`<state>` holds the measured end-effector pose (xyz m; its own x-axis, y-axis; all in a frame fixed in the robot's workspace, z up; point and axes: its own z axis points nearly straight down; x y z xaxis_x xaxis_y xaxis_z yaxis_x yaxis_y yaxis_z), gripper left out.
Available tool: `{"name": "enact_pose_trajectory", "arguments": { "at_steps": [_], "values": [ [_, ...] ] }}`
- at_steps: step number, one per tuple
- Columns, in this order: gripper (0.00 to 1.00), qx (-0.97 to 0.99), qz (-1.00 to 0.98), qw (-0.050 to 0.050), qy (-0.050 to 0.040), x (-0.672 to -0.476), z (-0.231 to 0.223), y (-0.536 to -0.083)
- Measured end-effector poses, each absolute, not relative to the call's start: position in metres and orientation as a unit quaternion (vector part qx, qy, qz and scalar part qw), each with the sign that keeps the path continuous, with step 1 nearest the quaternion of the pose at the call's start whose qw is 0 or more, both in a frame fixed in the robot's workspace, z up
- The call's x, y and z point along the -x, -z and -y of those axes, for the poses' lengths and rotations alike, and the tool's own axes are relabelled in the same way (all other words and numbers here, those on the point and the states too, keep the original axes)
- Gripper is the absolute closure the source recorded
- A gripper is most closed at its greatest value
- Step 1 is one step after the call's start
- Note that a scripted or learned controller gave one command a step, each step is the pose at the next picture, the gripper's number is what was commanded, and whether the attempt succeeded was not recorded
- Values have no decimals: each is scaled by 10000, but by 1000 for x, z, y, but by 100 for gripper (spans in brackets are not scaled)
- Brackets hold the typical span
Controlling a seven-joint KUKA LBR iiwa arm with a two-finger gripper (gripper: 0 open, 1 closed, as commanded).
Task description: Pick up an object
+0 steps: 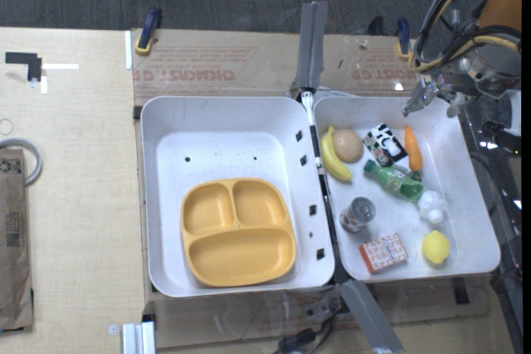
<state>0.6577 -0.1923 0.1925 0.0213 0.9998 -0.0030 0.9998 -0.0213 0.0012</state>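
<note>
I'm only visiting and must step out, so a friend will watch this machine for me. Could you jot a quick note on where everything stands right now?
Gripper: above the right bin's far corner, holding nothing visible.
Right bin: banana, carrot, green bottle, can, small box, lemon.
Left bin: yellow divided plate.
Done: nothing lifted yet.
Left: pick up one object.

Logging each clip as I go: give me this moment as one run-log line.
phase: pre-grasp | claw: above right bin's far edge, holding nothing | nearest: carrot | left bin: yellow divided plate
</note>
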Motion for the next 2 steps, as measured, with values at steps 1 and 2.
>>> {"name": "enact_pose_trajectory", "arguments": {
  "at_steps": [1, 2],
  "values": [
    [0, -6969, -7171, 95, -53, -618, 185, -114],
    [0, -6888, -7249, 85, -55, -640, 183, -107]
  ]
}}
